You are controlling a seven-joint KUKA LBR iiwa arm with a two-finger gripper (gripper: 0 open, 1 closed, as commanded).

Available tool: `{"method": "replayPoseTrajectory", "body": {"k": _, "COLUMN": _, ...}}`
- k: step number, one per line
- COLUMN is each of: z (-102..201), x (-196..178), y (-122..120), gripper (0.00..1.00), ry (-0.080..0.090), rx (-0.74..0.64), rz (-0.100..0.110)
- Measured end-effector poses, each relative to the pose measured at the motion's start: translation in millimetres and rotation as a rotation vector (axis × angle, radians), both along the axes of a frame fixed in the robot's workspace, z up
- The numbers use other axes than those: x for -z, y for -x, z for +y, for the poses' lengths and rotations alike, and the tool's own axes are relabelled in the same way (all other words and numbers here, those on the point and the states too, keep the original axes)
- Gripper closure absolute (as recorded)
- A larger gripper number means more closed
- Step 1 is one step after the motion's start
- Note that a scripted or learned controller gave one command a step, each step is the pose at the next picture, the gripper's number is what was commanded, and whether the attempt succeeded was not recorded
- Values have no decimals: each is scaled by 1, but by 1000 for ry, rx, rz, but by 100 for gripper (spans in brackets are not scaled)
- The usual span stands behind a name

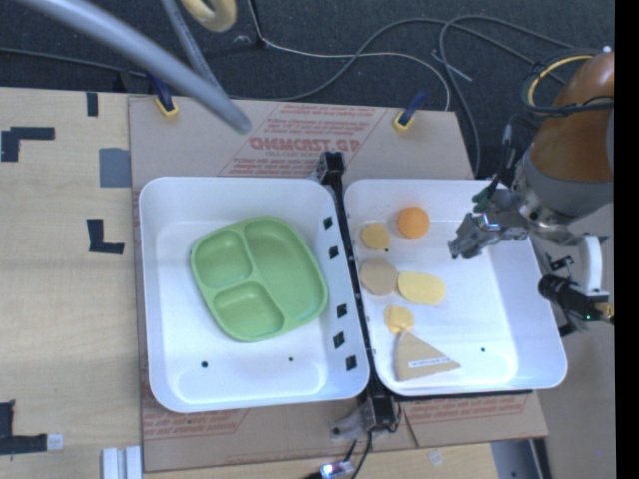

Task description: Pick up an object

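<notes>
The right bin served as the landmark. Inside it, against its near wall, lay a tan wedge, flat, its long axis along that wall and its tip aimed at the bin's far left corner. Just beyond the wedge sat a small yellow piece, then a yellow oval lying lengthwise across the bin, with a tan disc touching its left side. Farther still were a small yellow round and an orange ball. The end effector hung over the bin's far right part, apart from every piece; whether its fingers were apart or together could not be told. Nothing was lifted, so the pick looked not yet begun. To the bin's left, the left bin held a green tray.
</notes>
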State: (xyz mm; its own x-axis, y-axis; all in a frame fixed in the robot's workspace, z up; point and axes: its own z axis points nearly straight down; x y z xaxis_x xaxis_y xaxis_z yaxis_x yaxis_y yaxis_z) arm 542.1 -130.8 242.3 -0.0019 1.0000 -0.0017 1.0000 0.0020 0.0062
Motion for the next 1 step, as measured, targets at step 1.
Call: {"method": "replayPoseTrajectory", "body": {"k": 1, "z": 0, "x": -12, "y": 0, "gripper": 100, "ry": -2, "rx": 1, "rz": 6}}
